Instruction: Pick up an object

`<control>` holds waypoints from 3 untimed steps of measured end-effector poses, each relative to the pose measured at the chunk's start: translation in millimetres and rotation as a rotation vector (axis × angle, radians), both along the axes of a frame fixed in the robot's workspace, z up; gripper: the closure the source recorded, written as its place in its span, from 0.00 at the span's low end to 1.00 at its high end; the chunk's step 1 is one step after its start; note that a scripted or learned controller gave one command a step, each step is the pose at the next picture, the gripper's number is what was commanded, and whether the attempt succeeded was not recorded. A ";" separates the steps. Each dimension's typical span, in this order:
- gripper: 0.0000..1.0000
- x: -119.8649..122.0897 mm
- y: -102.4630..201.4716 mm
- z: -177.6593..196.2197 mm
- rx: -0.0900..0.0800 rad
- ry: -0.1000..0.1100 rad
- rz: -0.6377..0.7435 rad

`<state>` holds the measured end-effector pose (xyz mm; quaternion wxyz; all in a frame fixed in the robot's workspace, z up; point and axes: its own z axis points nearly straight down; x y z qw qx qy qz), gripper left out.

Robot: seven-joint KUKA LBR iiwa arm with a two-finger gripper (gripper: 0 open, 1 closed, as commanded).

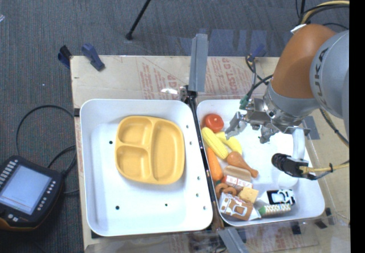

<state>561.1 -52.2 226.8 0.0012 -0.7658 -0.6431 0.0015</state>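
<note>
The hand (249, 125) hovers open and holding nothing over the right bin (311, 189), just beside the corn (215, 142) and tomato (214, 121).

Floor: dark grey carpet (85, 12). A cardboard-topped bench (142, 78) stands on it. A black tripod leg (147, 1) and black cable (40, 118) cross the carpet.

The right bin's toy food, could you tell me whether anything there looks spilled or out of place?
Nothing looks spilled. The toy food lies crowded along the right bin's left side: tomato, corn, carrot, drumstick. The yellow tray sits flat in the left bin.
</note>
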 end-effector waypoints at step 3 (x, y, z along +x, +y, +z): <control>1.00 -15.9 -35.4 -130.2 0.002 -0.001 0.121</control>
